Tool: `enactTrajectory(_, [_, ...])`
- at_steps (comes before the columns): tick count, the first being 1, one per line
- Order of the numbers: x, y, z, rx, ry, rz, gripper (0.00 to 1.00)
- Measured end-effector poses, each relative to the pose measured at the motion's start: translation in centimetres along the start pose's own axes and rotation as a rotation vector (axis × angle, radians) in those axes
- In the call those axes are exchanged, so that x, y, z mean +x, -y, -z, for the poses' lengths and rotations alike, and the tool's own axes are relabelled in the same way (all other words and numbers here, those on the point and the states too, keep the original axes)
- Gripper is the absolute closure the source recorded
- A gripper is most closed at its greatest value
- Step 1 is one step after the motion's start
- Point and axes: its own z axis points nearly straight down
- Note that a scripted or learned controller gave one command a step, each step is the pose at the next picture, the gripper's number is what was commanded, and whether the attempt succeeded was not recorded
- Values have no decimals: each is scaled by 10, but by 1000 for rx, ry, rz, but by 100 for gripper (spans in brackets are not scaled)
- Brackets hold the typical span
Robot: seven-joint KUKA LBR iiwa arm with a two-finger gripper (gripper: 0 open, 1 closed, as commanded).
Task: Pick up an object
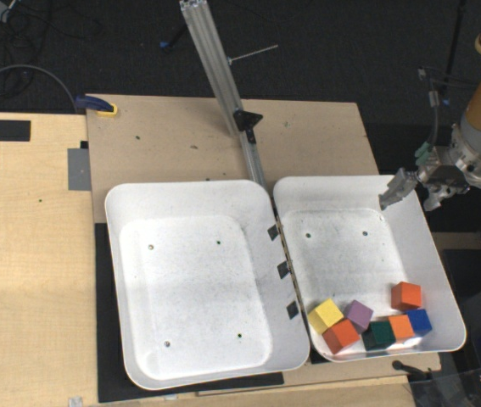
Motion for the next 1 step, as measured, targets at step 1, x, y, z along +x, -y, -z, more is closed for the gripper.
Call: enactTrajectory(1, [10,55,-67,9,-3,-3,0])
